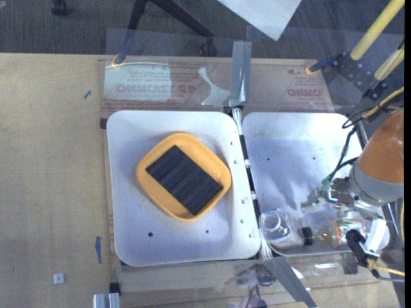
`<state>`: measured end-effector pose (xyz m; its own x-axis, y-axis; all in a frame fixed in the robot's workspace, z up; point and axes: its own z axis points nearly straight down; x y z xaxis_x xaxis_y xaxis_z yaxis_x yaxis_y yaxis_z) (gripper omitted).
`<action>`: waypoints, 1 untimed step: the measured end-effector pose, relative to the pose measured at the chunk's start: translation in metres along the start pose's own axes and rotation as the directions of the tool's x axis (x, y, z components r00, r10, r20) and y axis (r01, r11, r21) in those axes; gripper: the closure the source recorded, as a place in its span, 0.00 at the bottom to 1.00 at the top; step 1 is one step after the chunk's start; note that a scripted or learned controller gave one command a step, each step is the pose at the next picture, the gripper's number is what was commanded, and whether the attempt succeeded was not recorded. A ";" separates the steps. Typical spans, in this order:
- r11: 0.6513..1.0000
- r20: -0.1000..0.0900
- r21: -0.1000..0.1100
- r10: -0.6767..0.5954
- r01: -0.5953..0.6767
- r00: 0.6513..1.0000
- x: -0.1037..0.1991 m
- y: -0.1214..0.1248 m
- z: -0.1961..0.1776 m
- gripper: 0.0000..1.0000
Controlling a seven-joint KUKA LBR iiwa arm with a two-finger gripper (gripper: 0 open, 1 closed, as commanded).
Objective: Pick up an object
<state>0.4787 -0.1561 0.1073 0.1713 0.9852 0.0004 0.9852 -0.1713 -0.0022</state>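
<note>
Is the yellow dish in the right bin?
No, the yellow dish lies in the left bin.

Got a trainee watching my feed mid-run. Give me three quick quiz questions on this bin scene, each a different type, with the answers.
1. True or false: the yellow tray lies in the right bin.
2. Which end of the bench does the gripper work over? A) left bin B) right bin, near corner C) the bare wood
3. Fill in: the clear bottle lies close to the ____ between the bins.

Key: 1 false; 2 B; 3 divider
</note>
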 end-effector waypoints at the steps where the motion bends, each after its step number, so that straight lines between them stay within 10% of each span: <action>1: 0.988 0.001 -0.007 -0.154 0.154 0.988 -0.002 0.040 0.019 0.00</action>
<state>0.5178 -0.1646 0.0880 0.0173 0.9998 -0.0007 0.9998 -0.0173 0.0053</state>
